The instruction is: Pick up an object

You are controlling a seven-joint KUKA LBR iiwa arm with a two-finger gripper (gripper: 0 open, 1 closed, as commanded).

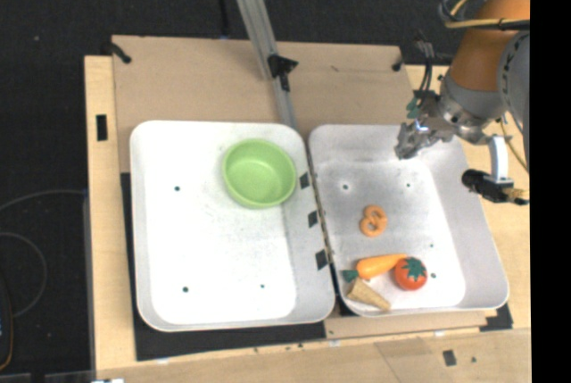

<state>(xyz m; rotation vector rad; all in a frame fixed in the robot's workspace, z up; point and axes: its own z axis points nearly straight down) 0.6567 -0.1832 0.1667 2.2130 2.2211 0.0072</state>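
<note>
Gripper (409, 143), finger state unclear, hangs over right bin's (357, 149) bare far half; carrot (379, 265) lies crosswise near its front rim.

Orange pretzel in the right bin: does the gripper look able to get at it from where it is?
Probably yes. The orange pretzel lies alone on bare bin floor, apart from the carrot and tomato, and the gripper hangs over the same bin.

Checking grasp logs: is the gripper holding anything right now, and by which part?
Nothing is held. The gripper hangs over the far end of the right bin with nothing between its fingers; the pretzel, carrot and tomato lie nearer the camera.
</note>
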